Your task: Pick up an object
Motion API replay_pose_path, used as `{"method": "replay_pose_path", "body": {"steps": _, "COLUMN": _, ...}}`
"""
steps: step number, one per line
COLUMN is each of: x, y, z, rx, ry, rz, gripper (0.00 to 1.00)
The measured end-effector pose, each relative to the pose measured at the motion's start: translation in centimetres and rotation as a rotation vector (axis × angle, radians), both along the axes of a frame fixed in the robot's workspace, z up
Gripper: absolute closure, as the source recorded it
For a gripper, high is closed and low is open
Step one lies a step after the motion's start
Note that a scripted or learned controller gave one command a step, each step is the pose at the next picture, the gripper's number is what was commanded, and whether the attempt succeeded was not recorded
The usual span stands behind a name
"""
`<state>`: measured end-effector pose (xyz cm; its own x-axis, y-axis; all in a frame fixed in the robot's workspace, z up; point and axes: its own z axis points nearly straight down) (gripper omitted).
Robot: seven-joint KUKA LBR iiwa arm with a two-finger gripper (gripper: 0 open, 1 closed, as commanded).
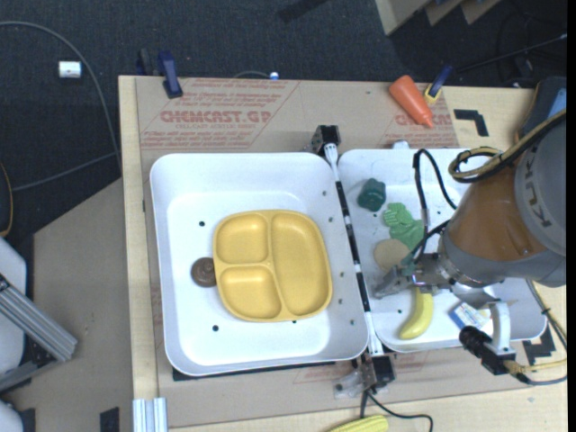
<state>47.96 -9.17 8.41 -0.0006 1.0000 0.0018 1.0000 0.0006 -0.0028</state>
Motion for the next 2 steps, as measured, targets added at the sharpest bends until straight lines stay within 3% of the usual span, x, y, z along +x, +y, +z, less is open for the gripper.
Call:
{"method": "replay_pose_path", "body": {"steps": 1, "x": 0.0, "y": 0.0, "z": 1.0, "rx": -0.001, "ry": -0.002, "rz": -0.001, "gripper": 1.00}}
{"method": "replay_pose_path", "body": {"steps": 2, "x": 6.3, "y": 1.4, "z": 10.1, "rx": -0.002, "ry": -0.005, "rz": 0.001, "gripper": 1.00}}
